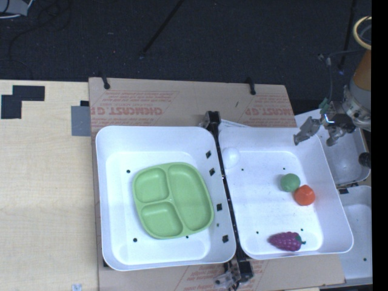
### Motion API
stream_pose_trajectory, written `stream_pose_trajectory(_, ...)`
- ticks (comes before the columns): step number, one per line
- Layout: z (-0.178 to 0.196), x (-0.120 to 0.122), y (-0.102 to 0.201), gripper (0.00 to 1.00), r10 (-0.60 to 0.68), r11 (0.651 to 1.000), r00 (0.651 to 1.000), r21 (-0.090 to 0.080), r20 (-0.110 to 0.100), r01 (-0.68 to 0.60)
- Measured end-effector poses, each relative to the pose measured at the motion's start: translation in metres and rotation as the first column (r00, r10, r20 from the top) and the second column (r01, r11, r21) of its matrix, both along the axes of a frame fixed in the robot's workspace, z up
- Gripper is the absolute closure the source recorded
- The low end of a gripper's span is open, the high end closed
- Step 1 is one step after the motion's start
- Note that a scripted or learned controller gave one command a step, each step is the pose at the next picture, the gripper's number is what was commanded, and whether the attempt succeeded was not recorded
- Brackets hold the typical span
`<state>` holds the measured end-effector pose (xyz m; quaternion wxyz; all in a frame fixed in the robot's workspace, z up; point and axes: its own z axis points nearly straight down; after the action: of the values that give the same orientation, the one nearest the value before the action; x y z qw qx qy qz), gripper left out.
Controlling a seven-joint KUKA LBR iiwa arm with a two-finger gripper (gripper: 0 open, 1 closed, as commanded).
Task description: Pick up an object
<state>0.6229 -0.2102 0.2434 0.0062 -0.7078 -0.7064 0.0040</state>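
Grapes [286,241], purple, lay nearest in the right bin [260,162], with an orange ball [304,195] touching a green ball [290,182] just behind them. Left bin [115,162] held 1 green divided plate [173,200]. Farther back, the gripper [318,132] hung over the right bin's far right corner, its 2 fingers spread and pinching nothing.

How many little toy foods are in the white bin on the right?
3. A green ball sits near the bin's right side, an orange one touches it just below, and a purple bunch of grapes lies near the bin's front edge. Nothing seems hidden.
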Motion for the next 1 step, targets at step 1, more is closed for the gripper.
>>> stream_pose_trajectory(1, 0.0085, 0.0025, 0.0002, 0.0, 0.002, 1.0, 1.0, -0.003, 0.014, -0.002)
